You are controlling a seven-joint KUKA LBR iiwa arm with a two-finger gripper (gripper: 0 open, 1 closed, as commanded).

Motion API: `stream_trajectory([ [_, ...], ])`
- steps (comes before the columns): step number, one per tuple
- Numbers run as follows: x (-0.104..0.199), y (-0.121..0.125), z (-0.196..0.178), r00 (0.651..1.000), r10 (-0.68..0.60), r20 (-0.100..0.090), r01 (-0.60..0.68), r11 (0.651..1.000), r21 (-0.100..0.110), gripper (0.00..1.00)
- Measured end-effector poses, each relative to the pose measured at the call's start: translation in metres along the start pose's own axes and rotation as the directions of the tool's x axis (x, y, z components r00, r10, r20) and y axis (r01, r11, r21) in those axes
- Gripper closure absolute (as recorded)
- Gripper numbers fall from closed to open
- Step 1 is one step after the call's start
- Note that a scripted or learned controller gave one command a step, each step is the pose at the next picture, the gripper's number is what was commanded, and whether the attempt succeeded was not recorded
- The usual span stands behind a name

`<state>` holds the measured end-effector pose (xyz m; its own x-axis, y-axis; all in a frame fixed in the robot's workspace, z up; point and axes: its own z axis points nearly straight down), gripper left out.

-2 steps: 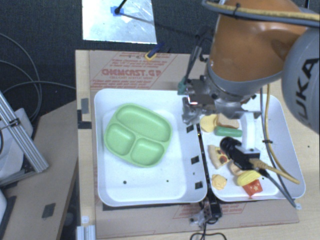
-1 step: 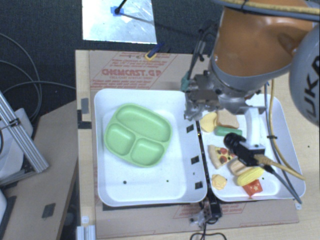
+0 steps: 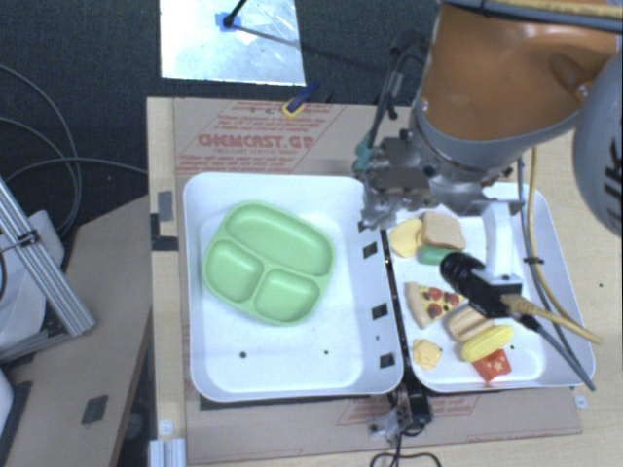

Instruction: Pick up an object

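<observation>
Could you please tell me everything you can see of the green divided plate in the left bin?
The pale green, plastic-looking divided plate has rounded corners and three compartments: one long one along its far side and two smaller ones nearer the camera. It lies flat and right side up, turned slightly askew, on the floor of the left shallow white bin. Nothing lies in it, and it touches only the bin.

Bench [image 3: 117,261]; two white bins [image 3: 282,358] on cardboard [image 3: 253,134]

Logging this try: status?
Gripper low over the bins' divider, fingers unclear. Toy food pile in right bin, nothing visibly held. Green tray in left bin, out of the way.
</observation>
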<state>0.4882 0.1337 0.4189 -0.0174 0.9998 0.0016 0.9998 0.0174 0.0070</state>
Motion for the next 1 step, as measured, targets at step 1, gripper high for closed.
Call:
stream_trajectory([
  [1, 0.0001, 0.0008, -0.0107, 1.000, -0.006, 0.000, 0.006, 1.000, -0.002, 1.00],
])
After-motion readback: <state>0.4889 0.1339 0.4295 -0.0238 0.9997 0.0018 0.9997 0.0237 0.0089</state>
